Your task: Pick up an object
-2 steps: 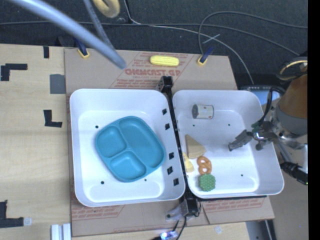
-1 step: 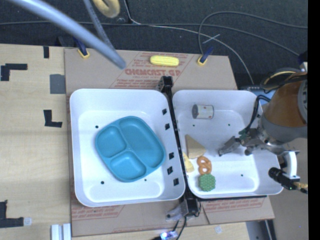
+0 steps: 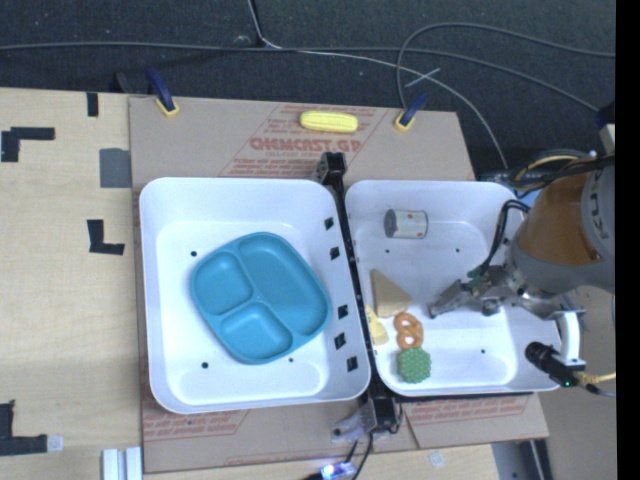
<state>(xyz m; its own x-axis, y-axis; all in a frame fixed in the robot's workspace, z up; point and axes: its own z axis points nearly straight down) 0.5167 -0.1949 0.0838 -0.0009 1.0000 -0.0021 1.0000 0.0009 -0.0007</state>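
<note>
My gripper [image 3: 452,301] is low in the right bin [image 3: 455,383], right of centre, pointing left. A tan wedge [image 3: 390,290] lies a short way to its left, apart from it. Below the wedge are an orange pretzel [image 3: 407,328] and a green knobbly ball [image 3: 414,365]. A small yellow piece [image 3: 376,328] rests against the bin's left wall. A grey cylinder [image 3: 406,224] lies on its side at the back of the bin. I see nothing held by the gripper.
The left bin [image 3: 170,258] holds a blue divided plate [image 3: 259,295]. A yellow corn-like object [image 3: 329,121] lies on the cardboard behind the bins. The grey and orange arm [image 3: 560,238] covers the right bin's right wall.
</note>
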